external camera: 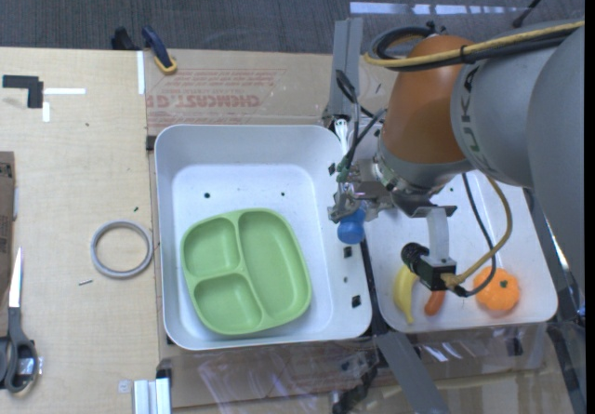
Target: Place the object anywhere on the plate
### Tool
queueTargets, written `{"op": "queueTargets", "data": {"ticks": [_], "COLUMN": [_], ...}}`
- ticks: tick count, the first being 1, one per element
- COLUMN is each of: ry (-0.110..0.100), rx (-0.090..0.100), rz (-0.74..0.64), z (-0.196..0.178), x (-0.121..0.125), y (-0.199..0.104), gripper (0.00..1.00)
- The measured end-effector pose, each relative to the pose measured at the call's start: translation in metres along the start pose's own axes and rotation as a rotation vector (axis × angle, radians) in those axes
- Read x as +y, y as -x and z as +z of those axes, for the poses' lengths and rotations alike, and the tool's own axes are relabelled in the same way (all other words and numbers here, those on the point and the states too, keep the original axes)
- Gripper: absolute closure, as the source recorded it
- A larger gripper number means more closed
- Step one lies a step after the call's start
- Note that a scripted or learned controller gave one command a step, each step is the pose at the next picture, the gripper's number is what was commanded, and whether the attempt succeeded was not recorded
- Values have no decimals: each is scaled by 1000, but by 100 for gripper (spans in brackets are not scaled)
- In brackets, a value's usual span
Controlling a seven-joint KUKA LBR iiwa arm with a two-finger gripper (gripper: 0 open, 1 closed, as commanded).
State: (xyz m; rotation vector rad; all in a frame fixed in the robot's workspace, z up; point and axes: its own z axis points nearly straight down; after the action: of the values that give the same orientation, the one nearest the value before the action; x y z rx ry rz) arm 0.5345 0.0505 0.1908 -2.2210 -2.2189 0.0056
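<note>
A green plate (246,270) with three compartments lies in the left white bin (177,217), toward its front. My gripper (349,217) hangs over the wall between the two bins, just right of the plate. A small round blue object (350,233) sits at its fingertips, and the fingers are shut on it. The blue object is apart from the plate, a short way past the plate's right edge. The arm's orange band (423,114) and grey body cover much of the right bin.
In the right bin (535,245) lie a banana (404,293), a small red-orange piece (434,302) and an orange (497,293). On the bench to the left are a tape ring (121,247) and scissors (14,356).
</note>
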Motion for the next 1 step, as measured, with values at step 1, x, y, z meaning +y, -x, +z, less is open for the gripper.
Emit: {"op": "queueTargets", "data": {"ticks": [1], "ry": [2], "rx": [-1], "rz": [-1], "z": [-92], "x": [-30], "y": [-83], "gripper": [100]}}
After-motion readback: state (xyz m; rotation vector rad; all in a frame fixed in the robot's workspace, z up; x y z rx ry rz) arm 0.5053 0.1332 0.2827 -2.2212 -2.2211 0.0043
